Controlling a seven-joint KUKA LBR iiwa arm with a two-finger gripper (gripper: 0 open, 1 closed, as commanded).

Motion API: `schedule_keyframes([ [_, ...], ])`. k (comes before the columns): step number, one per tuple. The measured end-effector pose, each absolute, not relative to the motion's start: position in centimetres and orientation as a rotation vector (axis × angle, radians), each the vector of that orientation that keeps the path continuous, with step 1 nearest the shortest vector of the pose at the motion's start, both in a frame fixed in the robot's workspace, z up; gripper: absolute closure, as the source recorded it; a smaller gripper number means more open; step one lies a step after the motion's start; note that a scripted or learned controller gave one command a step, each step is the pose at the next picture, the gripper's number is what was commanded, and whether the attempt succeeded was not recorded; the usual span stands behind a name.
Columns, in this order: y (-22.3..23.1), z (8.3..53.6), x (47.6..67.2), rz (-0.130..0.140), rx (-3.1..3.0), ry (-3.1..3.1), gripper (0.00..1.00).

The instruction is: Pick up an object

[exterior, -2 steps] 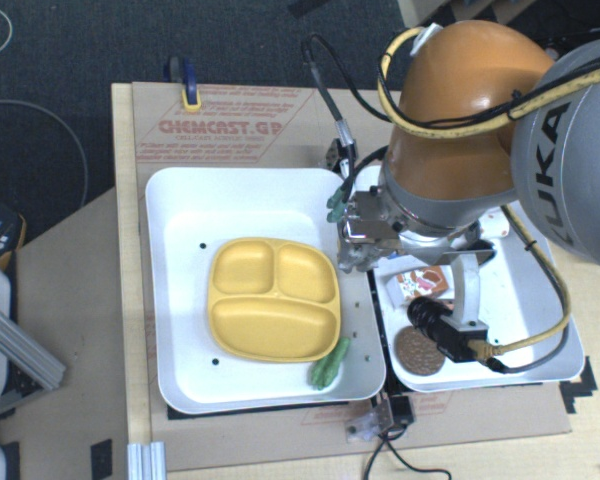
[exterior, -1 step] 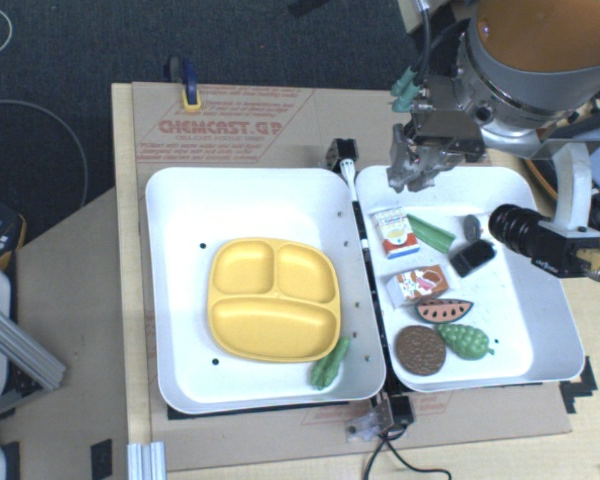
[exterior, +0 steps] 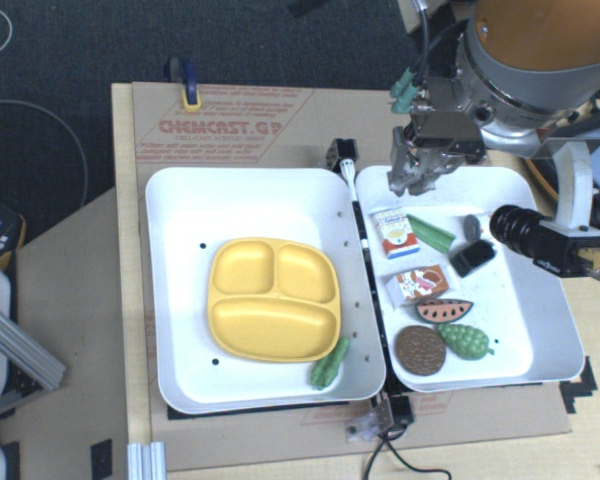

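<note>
Gripper [exterior: 412,180] above the right bin's [exterior: 555,353] far edge; grip state cannot be told.

Small carton [exterior: 392,232] lies flat just below the gripper, apart from it, long axis running near-to-far. A green pod [exterior: 432,235] beside it points diagonally toward the near right.

The right bin's [exterior: 555,338] toys crowd its middle and near end; bare floor lies along its right side. A yellow tray [exterior: 275,300] fills the left bin's [exterior: 180,208] centre.
</note>
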State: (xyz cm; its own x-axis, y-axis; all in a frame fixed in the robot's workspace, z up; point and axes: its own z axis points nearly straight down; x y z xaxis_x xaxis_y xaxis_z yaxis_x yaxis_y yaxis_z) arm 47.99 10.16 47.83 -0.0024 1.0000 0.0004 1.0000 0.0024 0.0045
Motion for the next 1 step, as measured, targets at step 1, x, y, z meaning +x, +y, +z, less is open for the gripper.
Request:
schedule_keyframes([
  [1,11.48,47.17,47.90,-0.004,2.221,2.225,1.00],
])
